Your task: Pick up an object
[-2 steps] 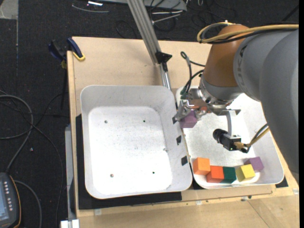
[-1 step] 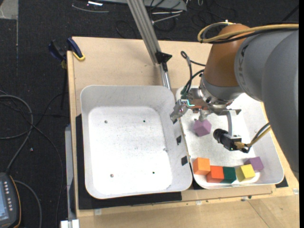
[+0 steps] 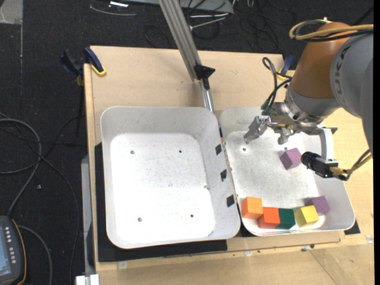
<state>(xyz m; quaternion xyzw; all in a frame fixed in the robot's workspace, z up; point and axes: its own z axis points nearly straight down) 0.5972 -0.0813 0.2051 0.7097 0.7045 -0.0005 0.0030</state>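
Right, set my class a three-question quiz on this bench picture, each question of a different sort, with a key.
1. True or false: the lone purple block lies in the right bin.
2. How many blocks sit in the row along that bin's near edge?
3. Which block is leftmost in that row? A green B light orange C yellow

Key: 1 true. 2 five: light orange, orange, green, yellow, purple. 3 B.
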